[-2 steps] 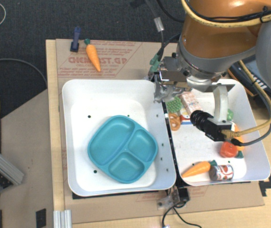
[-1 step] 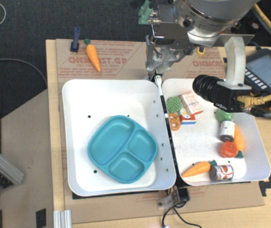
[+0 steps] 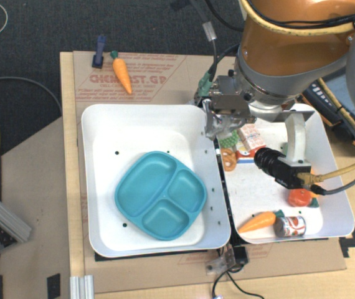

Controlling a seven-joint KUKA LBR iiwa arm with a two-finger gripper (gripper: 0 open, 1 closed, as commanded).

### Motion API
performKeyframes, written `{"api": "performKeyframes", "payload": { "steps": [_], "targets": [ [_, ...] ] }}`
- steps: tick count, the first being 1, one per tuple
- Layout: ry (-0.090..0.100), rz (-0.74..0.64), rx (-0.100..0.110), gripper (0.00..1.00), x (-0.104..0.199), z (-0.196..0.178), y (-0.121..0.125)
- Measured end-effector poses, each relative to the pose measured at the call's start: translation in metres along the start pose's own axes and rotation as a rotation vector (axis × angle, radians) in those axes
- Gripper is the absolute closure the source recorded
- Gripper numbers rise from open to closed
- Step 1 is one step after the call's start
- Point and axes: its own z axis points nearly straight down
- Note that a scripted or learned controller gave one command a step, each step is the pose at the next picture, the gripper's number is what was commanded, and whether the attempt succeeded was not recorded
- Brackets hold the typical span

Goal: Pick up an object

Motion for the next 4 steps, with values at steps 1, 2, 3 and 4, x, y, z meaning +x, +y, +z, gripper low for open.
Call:
{"api": "performKeyframes", "payload": {
  "steps": [1,2,3,4],
  "targets": [
    [0.007,-0.007,-0.019,1.0,0.004,-0.019,0.001],
    [0.014,-0.015,-0.031,1.0,0.05,-0.142,-0.019],
    [0.002,0.001,-0.005,1.0,-0.028,-0.04,0.004],
    [0.014,-0.021,-0.026,1.0,0.079,-0.139,-0.02]
  ]
}}
